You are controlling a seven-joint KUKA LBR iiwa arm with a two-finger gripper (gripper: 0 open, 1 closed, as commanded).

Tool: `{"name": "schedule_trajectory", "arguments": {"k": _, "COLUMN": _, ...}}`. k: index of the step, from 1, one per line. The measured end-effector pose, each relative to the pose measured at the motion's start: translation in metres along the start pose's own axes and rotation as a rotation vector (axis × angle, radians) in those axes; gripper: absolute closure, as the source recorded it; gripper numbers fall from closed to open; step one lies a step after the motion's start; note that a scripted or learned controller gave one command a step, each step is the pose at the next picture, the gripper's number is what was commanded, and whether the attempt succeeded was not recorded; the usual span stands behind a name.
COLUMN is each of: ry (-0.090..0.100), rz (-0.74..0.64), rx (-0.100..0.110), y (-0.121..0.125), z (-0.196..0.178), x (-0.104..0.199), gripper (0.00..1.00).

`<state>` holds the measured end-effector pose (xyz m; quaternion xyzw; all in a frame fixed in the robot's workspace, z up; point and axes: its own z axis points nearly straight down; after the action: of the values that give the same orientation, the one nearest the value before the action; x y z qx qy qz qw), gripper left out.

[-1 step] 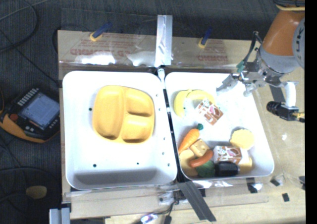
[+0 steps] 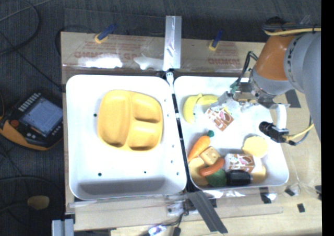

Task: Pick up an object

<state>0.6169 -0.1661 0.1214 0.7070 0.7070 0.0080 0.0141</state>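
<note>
My gripper reaches into the back of the right bin from the right, under the orange-banded wrist. A small red-and-white carton lies just below and left of it, very close to its tip. A yellow banana-like toy rests at the bin's back left. In the front part lie a carrot, a toast piece, a pale yellow round piece, a second carton, a black item and a green item.
The left bin holds a large yellow divided tray. A metal divider stands at the back between the bins. A black part with a cable hangs off the arm over the right bin. A handheld device lies on the floor at left.
</note>
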Motion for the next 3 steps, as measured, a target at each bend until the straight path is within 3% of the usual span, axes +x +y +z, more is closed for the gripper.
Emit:
{"name": "schedule_trajectory", "arguments": {"k": 1, "ry": -0.005, "rz": 0.053, "rx": -0.03, "y": -0.012, "z": 0.009, "x": 0.012, "gripper": 0.0}}
{"name": "schedule_trajectory", "arguments": {"k": 2, "ry": -0.002, "rz": 0.008, "rx": -0.033, "y": -0.016, "z": 0.009, "x": 0.012, "gripper": 0.0}}
{"name": "schedule_trajectory", "arguments": {"k": 3, "ry": -0.001, "rz": 0.007, "rx": -0.047, "y": -0.011, "z": -0.008, "x": 0.012, "gripper": 1.0}}
